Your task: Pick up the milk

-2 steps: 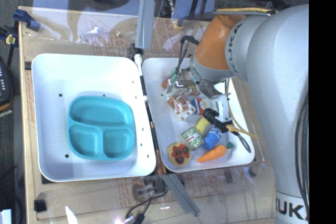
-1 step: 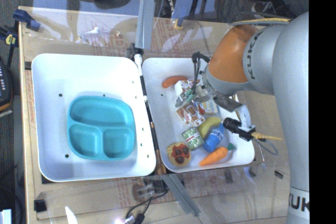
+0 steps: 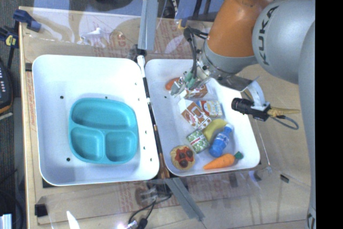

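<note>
The grey arm with its orange band [image 3: 236,24] reaches in from three o'clock and hangs over the upper part of the right-hand shallow white bin [image 3: 161,110], its small metal tool [image 3: 187,82] low near the bin's twelve o'clock end; whether the tool is spread or pressed together cannot be told at this size, and nothing can be made out pinched in it. Just at nine o'clock of the tool lies a small orange-red piece [image 3: 171,83], too small to identify. At five o'clock of the tool sits a small red-and-white carton [image 3: 197,94], and below it a larger brown-and-white carton with printed panels [image 3: 195,113], which looks like the milk, lying flat near the middle of the right bin; a pale green-white packet [image 3: 215,109] lies just beside it at three o'clock. Further toward six o'clock cluster a yellow banana-shaped toy [image 3: 213,127], a blue plastic bottle [image 3: 221,141], a green-and-red small box [image 3: 196,140], a round tart topped with dark berries [image 3: 183,157] and an orange toy carrot with a green top [image 3: 221,161]. The left-hand shallow white bin [image 3: 53,78] holds a turquoise plastic tray with three compartments [image 3: 103,130]. Both bins rest side by side on the wooden worktop [image 3: 80,29], and a black cylindrical fitting with a cable [image 3: 249,107] juts out at the right bin's three o'clock rim.
</note>
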Available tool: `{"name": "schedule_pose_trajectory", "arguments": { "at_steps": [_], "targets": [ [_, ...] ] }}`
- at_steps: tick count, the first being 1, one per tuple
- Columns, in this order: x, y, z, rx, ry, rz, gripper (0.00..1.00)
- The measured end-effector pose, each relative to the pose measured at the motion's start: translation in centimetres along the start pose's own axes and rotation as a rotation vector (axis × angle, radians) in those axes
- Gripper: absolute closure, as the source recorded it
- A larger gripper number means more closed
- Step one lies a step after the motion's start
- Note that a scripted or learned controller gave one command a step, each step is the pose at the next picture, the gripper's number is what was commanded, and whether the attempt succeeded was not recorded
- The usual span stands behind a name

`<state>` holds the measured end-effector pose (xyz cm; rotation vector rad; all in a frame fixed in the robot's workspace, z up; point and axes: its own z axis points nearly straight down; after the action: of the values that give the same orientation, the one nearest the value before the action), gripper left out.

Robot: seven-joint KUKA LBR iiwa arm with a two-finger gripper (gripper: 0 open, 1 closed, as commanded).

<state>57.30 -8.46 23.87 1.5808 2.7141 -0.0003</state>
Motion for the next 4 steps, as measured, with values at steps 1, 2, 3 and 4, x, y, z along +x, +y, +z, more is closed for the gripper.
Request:
{"name": "schedule_pose_trajectory", "arguments": {
  "at_steps": [1,2,3,4],
  "targets": [
    [-6.0,-3.6,-0.3,-0.001,-0.002,-0.236,1.0],
    [-1.6,2.9,-4.2,0.001,-0.001,-0.18,1.0],
    [-3.9,5.2,-2.0,0.002,-0.001,-0.168,1.0],
    [-1.8,0.9,1.0,0.002,0.002,-0.23,1.0]
  ]
}}
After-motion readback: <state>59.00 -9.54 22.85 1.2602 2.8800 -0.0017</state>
